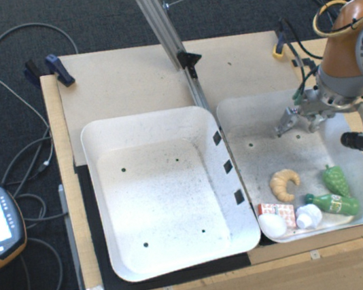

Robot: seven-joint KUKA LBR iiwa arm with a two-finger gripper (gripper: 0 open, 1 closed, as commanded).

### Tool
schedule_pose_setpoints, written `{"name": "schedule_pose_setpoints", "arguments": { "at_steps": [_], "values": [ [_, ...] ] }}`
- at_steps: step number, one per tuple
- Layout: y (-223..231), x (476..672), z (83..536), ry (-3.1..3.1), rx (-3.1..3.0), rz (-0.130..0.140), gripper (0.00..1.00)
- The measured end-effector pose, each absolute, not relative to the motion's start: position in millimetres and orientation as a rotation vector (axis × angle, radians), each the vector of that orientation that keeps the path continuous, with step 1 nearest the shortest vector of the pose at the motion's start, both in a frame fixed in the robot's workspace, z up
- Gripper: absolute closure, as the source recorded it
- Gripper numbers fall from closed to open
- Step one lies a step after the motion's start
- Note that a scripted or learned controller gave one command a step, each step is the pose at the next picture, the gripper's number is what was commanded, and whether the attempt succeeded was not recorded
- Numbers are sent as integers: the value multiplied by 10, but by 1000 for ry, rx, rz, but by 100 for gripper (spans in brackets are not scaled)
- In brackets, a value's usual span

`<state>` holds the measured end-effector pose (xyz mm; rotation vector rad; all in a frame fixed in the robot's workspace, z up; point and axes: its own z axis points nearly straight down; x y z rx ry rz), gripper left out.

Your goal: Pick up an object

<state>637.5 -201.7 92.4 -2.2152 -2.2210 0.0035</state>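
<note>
The objects lay clustered in the lower right of the frame, along the near edge of the right bin (259, 117). A tan croissant-shaped piece (285, 184) sat curled with its long axis running roughly up and down the frame, its open side facing left. To its right a green ridged object (336, 180) lay with its long axis slanting from upper left to lower right. Below it a green bottle (335, 203) lay on its side, long axis nearly level across the frame, its cap end pointing left toward a small white bottle-like piece (309, 217). A red and white carton (277, 210) lay just left of that, and a white rounded object (272, 226) rested against the bin's near left corner.

The upper half of the right bin was bare, speckled floor, leaving open room between the cluster and the far wall. The left bin (161, 185) showed a broad bare floor, bounded by its raised rims. A metal post (160, 24) slanted down to the bench (123, 82) at the divide between the bins.

The arm (349, 54) entered from the right edge, its orange band above the grey wrist, bent downward over the upper part of the right bin. The gripper (288, 124) hung near the bin floor, well apart from the objects, pointing left; whether its fingers were spread or together I could not tell.
</note>
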Motion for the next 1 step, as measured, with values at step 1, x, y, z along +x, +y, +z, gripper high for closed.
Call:
{"name": "schedule_pose_setpoints", "arguments": {
  "at_steps": [1],
  "values": [
    [-2015,6390,1050,-2226,-2217,0,100]
  ]
}}
